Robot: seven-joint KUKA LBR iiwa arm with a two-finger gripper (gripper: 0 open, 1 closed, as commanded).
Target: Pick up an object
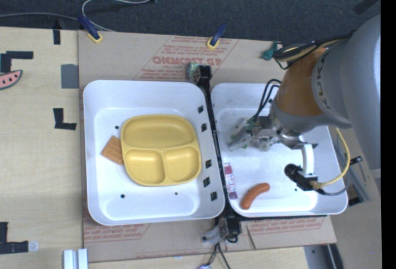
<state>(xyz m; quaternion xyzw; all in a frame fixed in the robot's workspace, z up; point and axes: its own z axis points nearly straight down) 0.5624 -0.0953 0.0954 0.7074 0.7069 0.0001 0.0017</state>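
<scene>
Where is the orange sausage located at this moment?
The orange sausage lies in the right bin, near its front edge, below the gripper and apart from it.

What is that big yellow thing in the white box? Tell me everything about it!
The yellow tray is a divided plate that looks like smooth plastic, with rounded corners. It has three compartments: one wide one along the far side and two smaller ones along the near side. It lies flat, right way up, slightly turned, in the middle of the left bin. Its left edge overlaps a brown cracker-like piece.
</scene>
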